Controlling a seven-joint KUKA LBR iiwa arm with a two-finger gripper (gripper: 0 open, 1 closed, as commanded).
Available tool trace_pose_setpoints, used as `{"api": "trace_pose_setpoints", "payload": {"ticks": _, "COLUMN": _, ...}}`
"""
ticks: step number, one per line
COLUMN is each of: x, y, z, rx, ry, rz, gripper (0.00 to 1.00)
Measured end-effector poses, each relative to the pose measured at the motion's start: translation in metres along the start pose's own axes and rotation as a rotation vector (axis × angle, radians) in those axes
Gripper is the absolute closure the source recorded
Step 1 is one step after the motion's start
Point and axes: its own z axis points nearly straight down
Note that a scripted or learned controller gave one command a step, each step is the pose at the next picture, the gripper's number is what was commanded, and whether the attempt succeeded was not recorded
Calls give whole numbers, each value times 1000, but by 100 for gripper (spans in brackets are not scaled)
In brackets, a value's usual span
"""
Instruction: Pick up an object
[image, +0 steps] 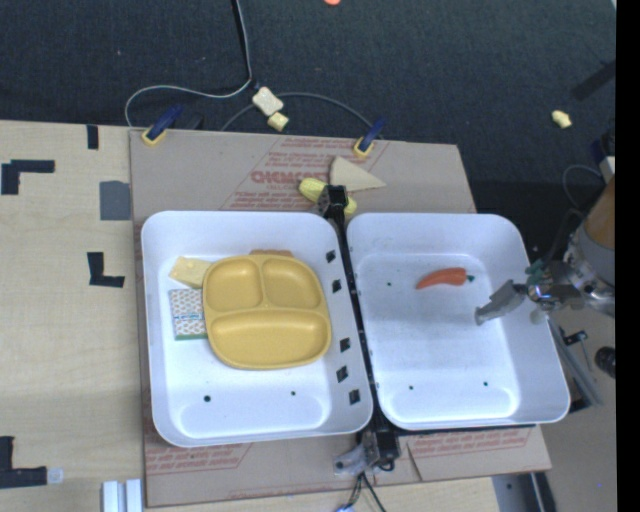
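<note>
Gripper (490, 308) at right bin's (440, 405) right wall, nothing between the fingers, which look spread.

Target I'd take: the orange carrot-like piece (441, 279) in the right bin's far half, just left and far of the fingertip. I'd come over it, line the fingers across its short axis, drop straight down, close at mid-body (green tip end is thin, likely to slip). Yellow tray (268, 310) in the left bin looks too wide.

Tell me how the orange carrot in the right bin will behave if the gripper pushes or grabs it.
The carrot looks small and plastic-like, so probably light and stiff. Its rounded, tapered shape may let it roll or swing around when nudged. Lying flat on the smooth floor of the right bin, it could slide away from the gripper.
</note>
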Motion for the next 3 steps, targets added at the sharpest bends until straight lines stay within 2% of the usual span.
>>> {"api": "trace_pose_setpoints", "payload": {"ticks": 1, "x": 66, "y": 68, "z": 149, "rx": -10, "ry": -5, "rz": -7, "gripper": 0}}
{"api": "trace_pose_setpoints", "payload": {"ticks": 2, "x": 44, "y": 135, "z": 55, "rx": -13, "ry": -4, "rz": -3, "gripper": 0}}
{"api": "trace_pose_setpoints", "payload": {"ticks": 3, "x": 71, "y": 121, "z": 147, "rx": -5, "ry": -3, "rz": -2, "gripper": 0}}
